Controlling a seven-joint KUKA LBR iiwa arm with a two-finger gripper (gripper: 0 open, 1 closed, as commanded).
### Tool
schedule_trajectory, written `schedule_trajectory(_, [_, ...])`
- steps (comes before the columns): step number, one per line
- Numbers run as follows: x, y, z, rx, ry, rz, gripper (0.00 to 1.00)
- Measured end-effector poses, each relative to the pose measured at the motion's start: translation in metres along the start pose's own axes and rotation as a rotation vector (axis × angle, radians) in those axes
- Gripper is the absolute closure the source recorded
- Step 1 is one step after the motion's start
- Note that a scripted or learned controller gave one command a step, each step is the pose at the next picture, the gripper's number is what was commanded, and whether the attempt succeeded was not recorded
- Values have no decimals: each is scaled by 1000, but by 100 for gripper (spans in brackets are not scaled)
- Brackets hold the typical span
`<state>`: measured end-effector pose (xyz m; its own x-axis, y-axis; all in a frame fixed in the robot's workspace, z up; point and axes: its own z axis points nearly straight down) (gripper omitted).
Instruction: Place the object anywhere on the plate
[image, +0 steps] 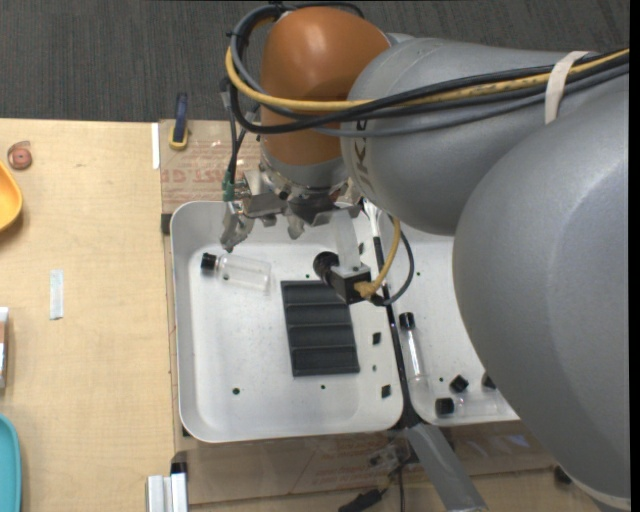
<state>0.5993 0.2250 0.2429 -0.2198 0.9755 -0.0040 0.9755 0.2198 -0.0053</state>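
Observation:
A small clear vial with a black cap (238, 269) lies on its side near the far left of the left bin (205, 400). To its right a black ribbed rectangular plate (320, 327) lies flat in the middle of that bin. My gripper (264, 228) hangs just above and behind the vial, near the bin's far wall. Its two fingers are spread apart, open, with nothing between them. One fingertip (230, 238) points down close to the vial's cap end.
The right bin (480, 408) holds a long clear tube with a black cap (409, 352) and some small black pieces (457, 384). My large grey arm covers most of that bin. An orange object (6, 200) and a teal one (6, 468) sit on the wooden bench at left.

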Motion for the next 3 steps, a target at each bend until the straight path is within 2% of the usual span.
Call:
schedule_trajectory(1, [-2,0,-8,2,-2,2,100])
schedule_trajectory(2, [-2,0,-8,2,-2,2,0])
schedule_trajectory(3, [-3,1,-16,3,-3,3,100])
